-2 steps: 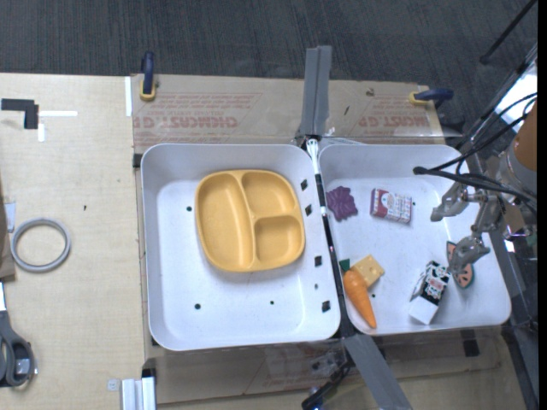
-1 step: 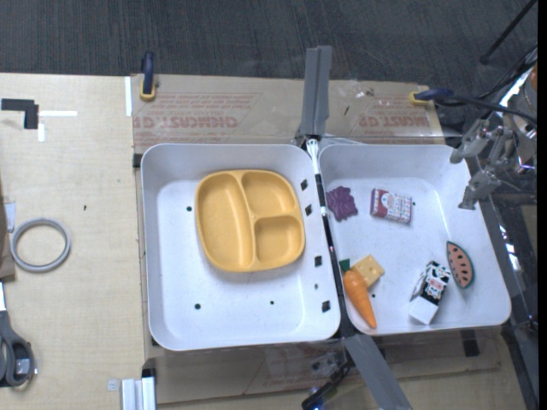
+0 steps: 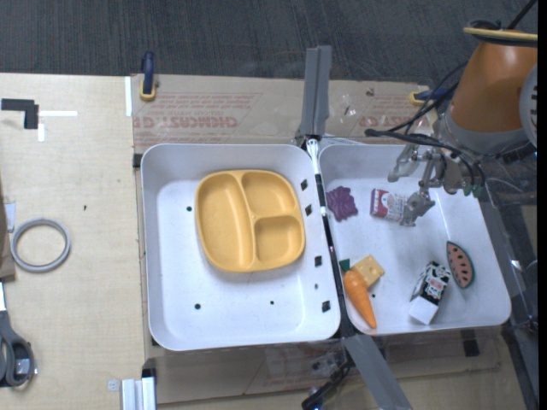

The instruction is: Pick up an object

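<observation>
**Poster1:** Nearest the camera, a carrot (image 3: 360, 298) lies in the right bin (image 3: 491, 254), tip toward the front edge. Just behind the carrot sits a cheese wedge (image 3: 368, 270).

**Poster2:** And the rest?

**Poster1:** Right of the carrot there's a cow-print carton (image 3: 429, 291), then a watermelon slice (image 3: 461, 264). Behind the carrot, purple grapes (image 3: 342, 202), and a red-and-white packet (image 3: 389, 205) beside them.

**Poster2:** Where's the gripper?

**Poster1:** The gripper (image 3: 415, 208) hangs just right of that packet, touching or nearly so. Can't tell whether its fingers are spread or closed. Nothing visibly held.

**Poster2:** Left of the carrot?

**Poster1:** A yellow divided plate (image 3: 249, 220) in the left bin (image 3: 167, 297).
</observation>
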Robot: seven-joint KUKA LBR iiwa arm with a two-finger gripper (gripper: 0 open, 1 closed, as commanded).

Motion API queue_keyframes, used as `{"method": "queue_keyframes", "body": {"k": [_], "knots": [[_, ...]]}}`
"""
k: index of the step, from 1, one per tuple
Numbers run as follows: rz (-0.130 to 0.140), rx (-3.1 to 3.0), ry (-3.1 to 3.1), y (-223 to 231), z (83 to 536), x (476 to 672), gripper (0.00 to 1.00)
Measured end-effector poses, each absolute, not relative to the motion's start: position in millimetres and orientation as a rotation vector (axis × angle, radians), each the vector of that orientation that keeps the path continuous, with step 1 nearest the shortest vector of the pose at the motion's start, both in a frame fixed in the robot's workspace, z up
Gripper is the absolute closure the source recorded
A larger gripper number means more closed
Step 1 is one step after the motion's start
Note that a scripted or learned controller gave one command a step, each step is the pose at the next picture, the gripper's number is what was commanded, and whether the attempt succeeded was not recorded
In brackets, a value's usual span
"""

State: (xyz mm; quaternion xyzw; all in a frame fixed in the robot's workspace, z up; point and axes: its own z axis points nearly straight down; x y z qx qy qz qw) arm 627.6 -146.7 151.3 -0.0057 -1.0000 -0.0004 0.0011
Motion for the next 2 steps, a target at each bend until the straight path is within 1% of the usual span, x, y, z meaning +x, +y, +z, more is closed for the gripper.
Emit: {"method": "queue_keyframes", "body": {"k": [1, 2], "knots": [[0.0, -0.333, -3.122, -93.4, 89.7, 637.2, 0.0], [0.003, -1.031, -2.967, -121.4, 88.8, 653.3, 0.0]]}}
